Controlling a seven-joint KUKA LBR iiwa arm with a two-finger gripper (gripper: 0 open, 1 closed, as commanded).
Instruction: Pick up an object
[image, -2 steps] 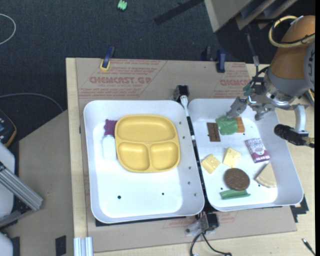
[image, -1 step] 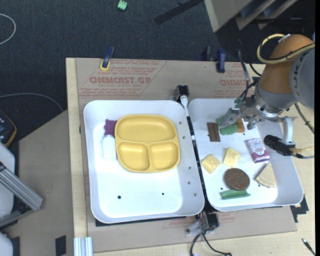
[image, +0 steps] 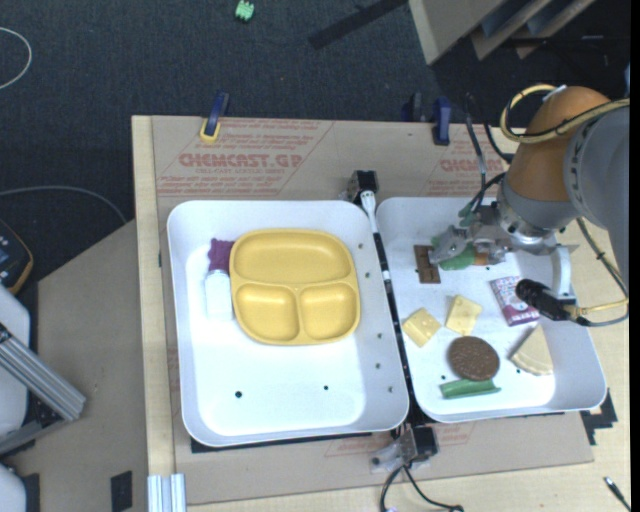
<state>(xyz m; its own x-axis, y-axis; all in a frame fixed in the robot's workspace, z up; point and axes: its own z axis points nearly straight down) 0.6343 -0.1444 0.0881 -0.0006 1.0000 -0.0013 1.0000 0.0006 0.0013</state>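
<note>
Lower right of the frame, right bin (image: 590, 385): a green bean-like piece (image: 468, 388), brown round cookie (image: 472, 357), pale wedge (image: 533, 352) and two yellow cheese-like squares (image: 444, 320). Higher up, the gripper (image: 455, 250) hangs over a green item (image: 458, 259) (finger state cannot be told). Centre left, the left bin (image: 200, 400) holds a yellow divided plate (image: 294, 284).

Red print "CHEMCAST G.P" on the protective paper over the surface (image: 250, 158), behind left bin. Smaller lines around it illegible. Same print by right bin, cut off.
</note>
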